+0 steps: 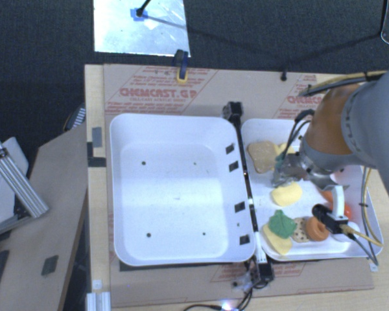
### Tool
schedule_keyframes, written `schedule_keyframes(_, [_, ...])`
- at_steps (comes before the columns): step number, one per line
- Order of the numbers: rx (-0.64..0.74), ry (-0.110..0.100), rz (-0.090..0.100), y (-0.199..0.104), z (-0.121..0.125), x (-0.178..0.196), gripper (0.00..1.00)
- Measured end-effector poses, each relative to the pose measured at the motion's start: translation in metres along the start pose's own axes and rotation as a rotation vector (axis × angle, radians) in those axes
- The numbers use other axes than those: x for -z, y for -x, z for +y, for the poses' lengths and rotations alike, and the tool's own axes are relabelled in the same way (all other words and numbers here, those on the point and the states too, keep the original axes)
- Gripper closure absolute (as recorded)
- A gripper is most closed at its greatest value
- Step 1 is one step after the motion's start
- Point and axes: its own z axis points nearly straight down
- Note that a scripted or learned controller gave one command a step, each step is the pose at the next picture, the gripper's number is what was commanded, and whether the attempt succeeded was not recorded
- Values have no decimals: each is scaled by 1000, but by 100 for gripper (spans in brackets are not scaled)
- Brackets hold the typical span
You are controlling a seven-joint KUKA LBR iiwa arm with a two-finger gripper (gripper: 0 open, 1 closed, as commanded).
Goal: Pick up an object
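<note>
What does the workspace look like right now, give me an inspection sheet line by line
Surface: two white bins, left bin and right bin, on a brown board.
Job's things: tan piece, pale yellow piece, green piece, orange ring in the right bin.
Clutter: yellow clamp on the board's far edge.
Gripper: gripper low beside the pale yellow piece.
Cables: black cables along the arm.
Surroundings: shiny sheet on dark floor.
</note>
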Motion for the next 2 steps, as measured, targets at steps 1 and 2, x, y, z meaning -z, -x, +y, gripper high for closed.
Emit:
schedule_keyframes(1, [-1, -4, 1, -9, 6, 0, 100])
schedule_keyframes(2, [1, 15, -2, -10, 53, 194, 100])
